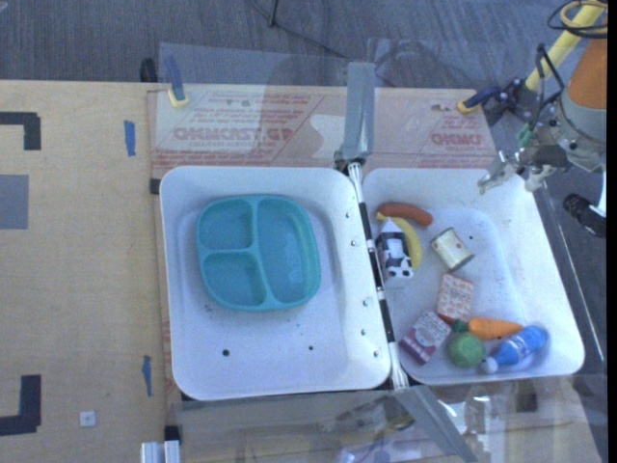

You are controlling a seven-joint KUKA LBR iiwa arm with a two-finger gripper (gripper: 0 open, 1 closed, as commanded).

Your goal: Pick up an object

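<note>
Approach step, nothing picked yet. Two-finger metal gripper [506, 174] at right shallow white plastic bin [564, 307] top-right rim; finger state: can't tell. Nearest target, small cream-coloured can [450, 249], lying mid-bin. Next: move in over can, descend, close on it.

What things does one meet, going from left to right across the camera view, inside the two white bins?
Teal divided plate → toy cow → small tin can → blue bottle. The other toys overlap in this order, so I leave them out.
</note>
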